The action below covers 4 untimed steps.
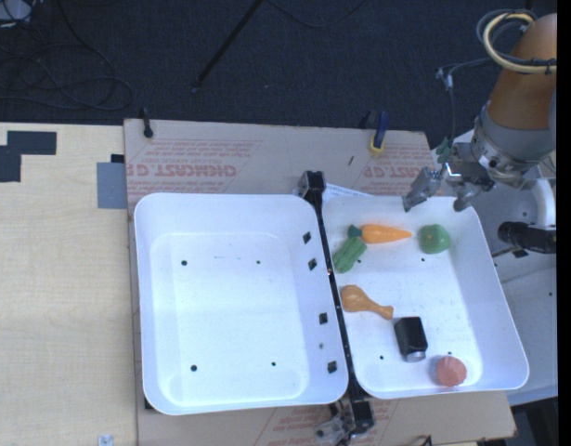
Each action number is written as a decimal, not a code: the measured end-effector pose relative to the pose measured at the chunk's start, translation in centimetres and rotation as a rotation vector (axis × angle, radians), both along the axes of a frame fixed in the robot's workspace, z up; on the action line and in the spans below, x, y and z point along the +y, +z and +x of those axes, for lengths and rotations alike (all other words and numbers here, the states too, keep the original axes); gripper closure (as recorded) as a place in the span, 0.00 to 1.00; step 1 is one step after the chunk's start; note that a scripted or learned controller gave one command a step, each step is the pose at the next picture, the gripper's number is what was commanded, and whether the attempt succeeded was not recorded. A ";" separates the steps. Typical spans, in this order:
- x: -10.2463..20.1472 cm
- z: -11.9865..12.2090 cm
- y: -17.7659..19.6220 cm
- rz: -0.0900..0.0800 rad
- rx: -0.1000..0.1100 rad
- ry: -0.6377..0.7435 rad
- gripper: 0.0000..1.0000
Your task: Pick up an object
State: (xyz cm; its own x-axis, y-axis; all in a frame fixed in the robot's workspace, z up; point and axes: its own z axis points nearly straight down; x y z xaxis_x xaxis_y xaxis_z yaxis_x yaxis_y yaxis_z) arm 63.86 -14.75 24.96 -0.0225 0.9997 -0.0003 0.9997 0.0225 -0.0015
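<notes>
My claw point(440, 191) is spread wide, empty, above the right bin's point(508, 337) far rim; green ball point(434, 239) may roll off on contact.

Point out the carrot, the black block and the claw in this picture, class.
carrot point(385, 234), camera view, middle of its orange body.
black block point(410, 337), camera view, centre of its top face.
claw point(443, 191), camera view, midway between its fingertips.
</notes>
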 end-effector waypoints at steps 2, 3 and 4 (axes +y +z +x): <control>3.0 -7.2 12.4 0.000 0.002 -0.020 1.00; 6.8 -10.6 17.4 0.001 -0.004 -0.018 1.00; 11.8 -16.5 23.2 0.002 -0.004 -0.016 1.00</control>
State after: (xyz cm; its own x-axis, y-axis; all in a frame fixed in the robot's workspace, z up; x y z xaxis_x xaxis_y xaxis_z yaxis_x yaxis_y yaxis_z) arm 47.39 -2.98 48.19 -0.0064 1.0000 0.0012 1.0000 0.0064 0.0022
